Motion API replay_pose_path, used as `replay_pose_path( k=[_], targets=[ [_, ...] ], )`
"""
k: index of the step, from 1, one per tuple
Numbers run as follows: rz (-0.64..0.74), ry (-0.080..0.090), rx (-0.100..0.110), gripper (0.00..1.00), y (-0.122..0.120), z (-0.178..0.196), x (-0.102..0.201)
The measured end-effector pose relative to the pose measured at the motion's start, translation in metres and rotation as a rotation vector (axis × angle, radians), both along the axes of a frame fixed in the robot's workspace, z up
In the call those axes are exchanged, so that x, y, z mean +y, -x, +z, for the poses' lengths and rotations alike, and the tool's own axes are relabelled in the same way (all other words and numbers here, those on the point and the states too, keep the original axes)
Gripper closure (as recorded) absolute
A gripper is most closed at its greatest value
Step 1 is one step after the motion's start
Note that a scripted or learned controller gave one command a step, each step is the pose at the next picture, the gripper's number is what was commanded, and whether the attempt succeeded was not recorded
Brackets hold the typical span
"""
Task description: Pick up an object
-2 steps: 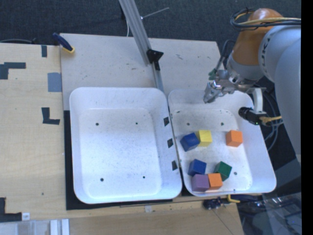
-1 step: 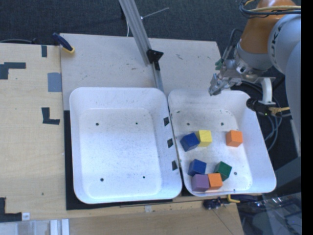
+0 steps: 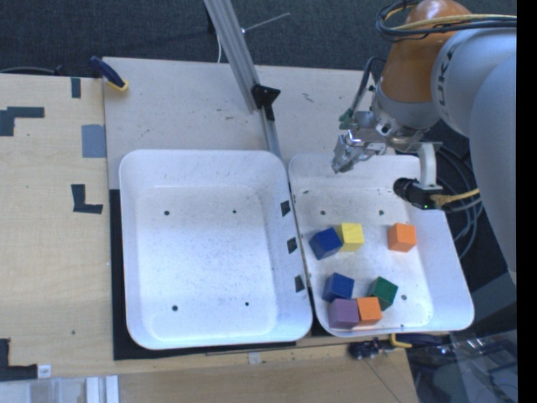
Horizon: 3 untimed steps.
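1. Toward 5 o'clock in the camera view, the right bin (image 3: 436,296) holds seven small blocks, any of which could be the object to pick; none sits between the gripper's fingers.
2. Near the bin's middle, a blue block (image 3: 325,243) and a yellow block (image 3: 352,235) touch side by side, with an orange block (image 3: 402,237) apart from them at 3 o'clock.
3. Toward the bin's 6 o'clock edge, a second blue block (image 3: 339,286) sits just above a purple block (image 3: 343,312), which touches a second orange block (image 3: 369,310); a green block (image 3: 384,291) lies just beside that orange one, at its 1 o'clock.
4. The gripper (image 3: 344,163) hangs over the 12 o'clock rim of the right bin, well apart from every block, pointing down and slightly toward 7 o'clock; whether it is wide or narrow cannot be told at this angle.
5. The arm (image 3: 470,74) comes in from 3 o'clock, its grey body bending down through the orange band (image 3: 419,49) to the wrist.
6. The left bin (image 3: 134,225) lies at 9 o'clock of the right one, their rims touching.
7. A slanted metal bar (image 3: 235,40) runs from 12 o'clock down to the seam between the bins.
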<state>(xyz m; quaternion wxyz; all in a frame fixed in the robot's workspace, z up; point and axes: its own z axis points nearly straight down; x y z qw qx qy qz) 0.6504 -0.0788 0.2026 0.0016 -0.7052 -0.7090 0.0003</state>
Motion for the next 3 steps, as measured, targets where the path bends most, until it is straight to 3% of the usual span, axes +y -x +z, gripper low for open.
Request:
replay_pose_path(
  k=[3],
  targets=[
    [0.002,-0.001,0.000,1.00,0.045,0.036,0.167]
  ],
)
